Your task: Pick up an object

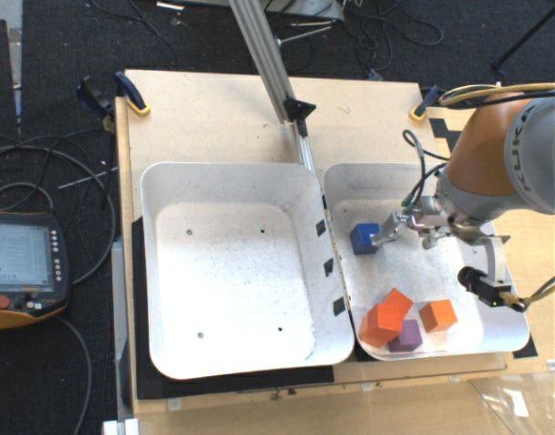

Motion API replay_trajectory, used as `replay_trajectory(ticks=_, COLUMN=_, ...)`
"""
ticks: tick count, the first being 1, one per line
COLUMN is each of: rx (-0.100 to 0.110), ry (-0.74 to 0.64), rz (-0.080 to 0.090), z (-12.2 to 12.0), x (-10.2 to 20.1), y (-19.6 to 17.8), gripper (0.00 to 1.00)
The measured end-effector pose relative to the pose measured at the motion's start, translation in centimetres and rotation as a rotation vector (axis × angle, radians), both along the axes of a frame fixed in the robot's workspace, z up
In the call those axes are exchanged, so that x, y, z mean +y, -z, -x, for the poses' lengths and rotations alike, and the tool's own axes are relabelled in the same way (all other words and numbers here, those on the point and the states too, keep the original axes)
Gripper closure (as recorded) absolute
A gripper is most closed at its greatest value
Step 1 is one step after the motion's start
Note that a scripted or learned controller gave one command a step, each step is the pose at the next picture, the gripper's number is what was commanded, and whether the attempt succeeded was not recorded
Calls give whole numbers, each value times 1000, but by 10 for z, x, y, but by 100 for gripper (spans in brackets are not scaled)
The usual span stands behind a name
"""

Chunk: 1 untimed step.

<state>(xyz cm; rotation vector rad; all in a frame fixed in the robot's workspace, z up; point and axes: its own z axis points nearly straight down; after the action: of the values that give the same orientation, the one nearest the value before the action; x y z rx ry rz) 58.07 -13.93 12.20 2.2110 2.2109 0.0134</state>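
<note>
Pale wood forms the flat bench top (pixel 214 116), which carries two shallow white plastic bins set side by side. The left white bin (pixel 169 198) sits beside the right white bin (pixel 350 181), their inner rims touching. The grey arm with the orange band (pixel 495 157) reaches in over the right bin from the right. Its two-finger gripper (pixel 383 234) points left, touching the right face of the small blue cube (pixel 365 238), which lies in the upper left part of the right bin. Whether the claw is spread or closed cannot be told. Near the bin's front edge lie a large orange block (pixel 386 318), a smaller orange cube (pixel 437 315) and a small purple cube (pixel 405 335), the purple one touching the large orange block.
</note>
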Motion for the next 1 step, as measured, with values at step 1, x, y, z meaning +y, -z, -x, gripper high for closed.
replay_trajectory(ticks=1, rx=1, ry=-6, rz=-2, z=-65, x=31, y=22, gripper=0)
